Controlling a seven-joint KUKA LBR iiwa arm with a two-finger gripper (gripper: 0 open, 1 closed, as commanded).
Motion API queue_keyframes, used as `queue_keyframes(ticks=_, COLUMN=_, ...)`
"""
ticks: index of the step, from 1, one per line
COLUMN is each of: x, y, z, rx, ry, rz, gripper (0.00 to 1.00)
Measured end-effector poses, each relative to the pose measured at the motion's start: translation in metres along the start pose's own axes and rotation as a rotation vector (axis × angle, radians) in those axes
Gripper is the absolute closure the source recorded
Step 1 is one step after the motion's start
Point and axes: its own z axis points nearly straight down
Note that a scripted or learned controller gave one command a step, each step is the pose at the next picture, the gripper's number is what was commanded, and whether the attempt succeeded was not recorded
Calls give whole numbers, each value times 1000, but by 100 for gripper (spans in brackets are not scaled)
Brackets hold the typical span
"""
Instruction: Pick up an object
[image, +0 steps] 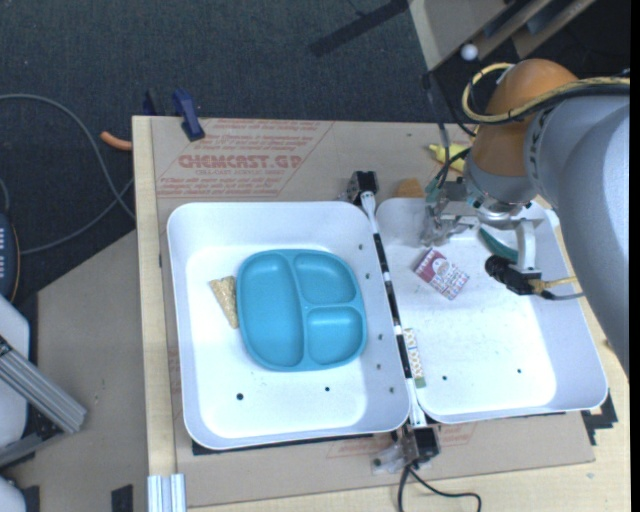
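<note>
Reaching in from the right, the arm (585, 150) has its gripper (437, 228) low over the far left corner of the right bin (500, 355), close to the wall shared with the other bin. How wide the tool stands is not something this angle gives away; its tip is a tangle of metal against white plastic, so I cannot tell whether it is open or closed. Nothing can be seen in its grasp.

Just in front of the tool, on the near side, a small red and white packet (441, 272) lies flat on the bin floor, turned at a slant. It sits near the gripper, but whether the two touch is too close to call. A sliver of teal (496, 243) peeks out beneath the wrist; what it is, I can't make out.

Over to the left bin (300, 405): a blue plate (300, 308) with three compartments, one long and two smaller, sits about in the middle. A tan wedge (224, 294) lies at its left edge, touching it and seemingly tucked partly underneath. Both bins rest side by side on the bench (240, 160).
</note>
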Motion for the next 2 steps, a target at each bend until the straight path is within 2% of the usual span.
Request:
queue_keyframes(ticks=1, x=0, y=0, z=0, rx=1, ry=0, rz=0, gripper=0)
queue_keyframes(ticks=2, x=1, y=-42, z=11, rx=3, ry=2, rz=3, gripper=0)
